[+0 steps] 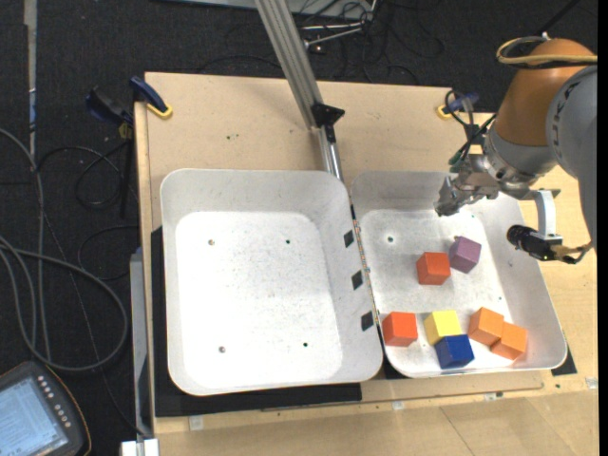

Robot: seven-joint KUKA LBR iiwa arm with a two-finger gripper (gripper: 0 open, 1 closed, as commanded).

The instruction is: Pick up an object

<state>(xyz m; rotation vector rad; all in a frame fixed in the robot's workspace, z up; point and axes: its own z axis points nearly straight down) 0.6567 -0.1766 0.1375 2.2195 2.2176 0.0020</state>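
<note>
The right bin [399, 221] holds several small blocks: a purple one [465, 253], a red-orange one [433, 268], an orange one [400, 328], a yellow one [442, 325], a blue one [455, 351] and two orange ones [500, 332] at the front right. My gripper [454, 199] hangs over the far part of this bin, above and behind the purple block, with nothing seen between its fingers. The arm comes in from the right, its orange band [534, 103] above the wrist.
The left bin [252, 274] lies beside the right one. A slanted metal pole [294, 60] crosses the bench's far side and ends near the bins' shared edge. Clamps [152, 98] sit at the bench's far corners. Cables lie on the floor at left.
</note>
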